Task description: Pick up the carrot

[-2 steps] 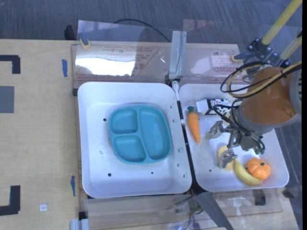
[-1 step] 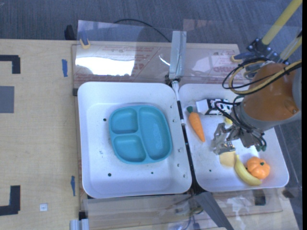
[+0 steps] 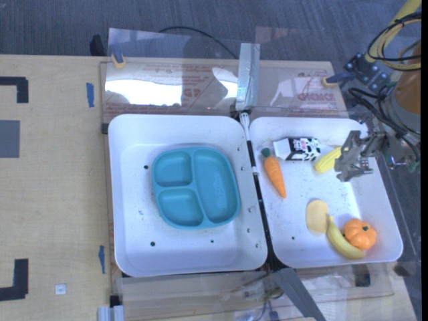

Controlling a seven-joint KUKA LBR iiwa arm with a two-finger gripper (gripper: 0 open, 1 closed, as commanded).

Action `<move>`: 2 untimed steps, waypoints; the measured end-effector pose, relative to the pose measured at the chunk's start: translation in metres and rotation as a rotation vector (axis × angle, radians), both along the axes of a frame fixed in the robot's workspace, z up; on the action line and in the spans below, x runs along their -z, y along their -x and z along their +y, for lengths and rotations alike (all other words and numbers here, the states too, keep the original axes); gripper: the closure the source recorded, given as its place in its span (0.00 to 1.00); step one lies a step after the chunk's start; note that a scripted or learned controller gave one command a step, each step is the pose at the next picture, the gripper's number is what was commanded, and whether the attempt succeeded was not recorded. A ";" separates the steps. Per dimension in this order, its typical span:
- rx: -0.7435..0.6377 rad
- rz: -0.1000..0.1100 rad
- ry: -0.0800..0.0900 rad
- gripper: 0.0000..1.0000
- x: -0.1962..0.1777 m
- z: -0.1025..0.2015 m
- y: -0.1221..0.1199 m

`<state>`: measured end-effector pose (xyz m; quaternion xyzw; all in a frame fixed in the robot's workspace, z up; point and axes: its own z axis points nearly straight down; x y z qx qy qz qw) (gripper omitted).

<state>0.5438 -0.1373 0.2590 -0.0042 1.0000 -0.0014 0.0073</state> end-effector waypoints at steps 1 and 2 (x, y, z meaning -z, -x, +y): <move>-0.071 0.015 -0.004 1.00 0.034 -0.015 -0.003; -0.071 0.012 -0.003 0.00 0.033 -0.015 -0.003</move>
